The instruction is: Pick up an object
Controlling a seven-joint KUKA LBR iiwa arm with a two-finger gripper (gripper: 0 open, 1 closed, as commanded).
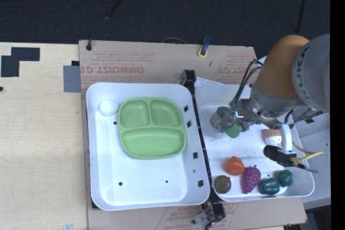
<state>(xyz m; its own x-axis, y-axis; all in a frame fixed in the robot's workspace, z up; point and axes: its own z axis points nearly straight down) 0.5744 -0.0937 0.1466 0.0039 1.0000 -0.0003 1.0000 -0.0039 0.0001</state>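
Overhead view of the tabletop [38, 132]. The gripper [229, 120] sits low in the right bin [215, 95], at its 10 o'clock corner, with a small green object [234, 130] against its tip; whether the fingers clasp it cannot be told. At 6 o'clock lie an orange-red fruit [234, 165], purple grapes [250, 178], a brown ball [222, 184] and two dark green pieces [276, 182]. The left bin [102, 180] holds a green divided plate [152, 127] and a white ball [108, 107].

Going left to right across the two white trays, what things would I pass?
White ball → green divided plate → brown ball → orange-red fruit → purple grapes → dark green toys. The gripper hangs above the right tray.
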